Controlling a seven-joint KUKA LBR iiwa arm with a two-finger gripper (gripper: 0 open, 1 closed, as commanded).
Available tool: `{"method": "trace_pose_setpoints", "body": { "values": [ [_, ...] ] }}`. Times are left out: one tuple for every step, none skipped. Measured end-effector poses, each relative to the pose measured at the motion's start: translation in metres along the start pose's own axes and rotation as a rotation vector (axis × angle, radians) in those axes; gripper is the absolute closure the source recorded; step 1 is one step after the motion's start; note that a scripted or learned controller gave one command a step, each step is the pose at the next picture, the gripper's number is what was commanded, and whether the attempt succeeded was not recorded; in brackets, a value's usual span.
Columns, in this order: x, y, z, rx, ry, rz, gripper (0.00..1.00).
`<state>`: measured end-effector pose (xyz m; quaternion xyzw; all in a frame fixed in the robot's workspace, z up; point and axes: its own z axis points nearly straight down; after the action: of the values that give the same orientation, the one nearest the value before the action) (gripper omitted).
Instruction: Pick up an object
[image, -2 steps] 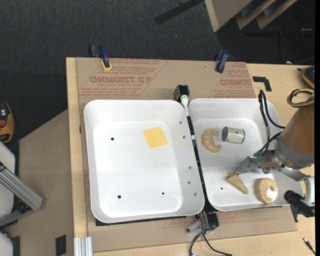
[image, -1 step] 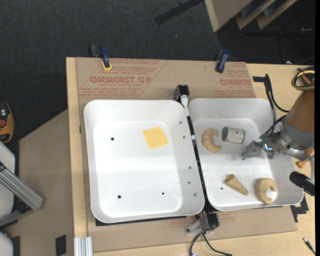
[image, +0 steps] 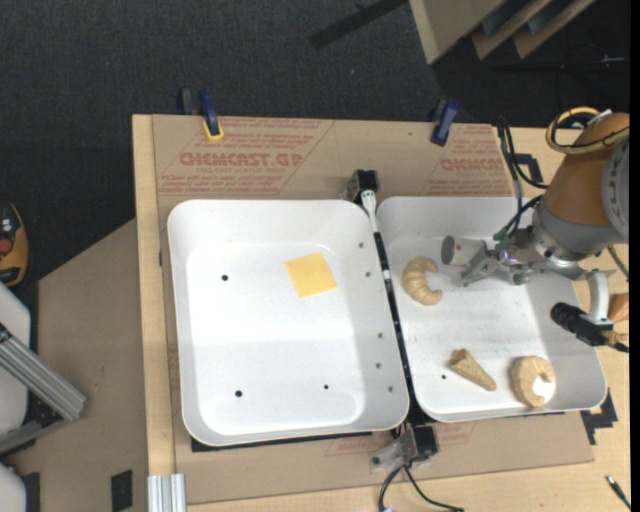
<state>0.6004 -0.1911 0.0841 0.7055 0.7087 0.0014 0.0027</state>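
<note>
The croissant (image: 423, 280) lies on the floor of the right bin (image: 500, 400), up against the wall it shares with the left bin (image: 200, 330), loose and flat as though dropped there for picking. Just beside it to the right hangs the gripper (image: 458, 262), its two grey fingers spread apart with nothing between them and pointing toward the pastry, so I take it to be lining up on that piece rather than on the others. The wedge-shaped pastry (image: 470, 369) and the round bun (image: 531, 381) sit well apart from it near the bin's front edge. A yellow square (image: 311, 274) rests alone in the left bin. The arm (image: 585, 195) comes in low from the right, its orange band above the wrist, the wrist bent so the gripper stretches sideways over the bin instead of straight down. Both bins sit on a brown board (image: 250, 150) clamped to the counter.
</note>
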Motion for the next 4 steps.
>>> {"method": "trace_pose_setpoints", "body": {
  "values": [
    [0.090, 0.046, 0.002, 0.021, 0.006, 0.000, 0.00],
    [0.025, 0.030, -0.001, 0.008, 0.000, 0.009, 0.00],
    [0.098, 0.045, -0.001, 0.023, 0.003, 0.004, 0.00],
    [0.053, 0.058, 0.005, 0.052, 0.016, 0.013, 0.00]
  ]
}}
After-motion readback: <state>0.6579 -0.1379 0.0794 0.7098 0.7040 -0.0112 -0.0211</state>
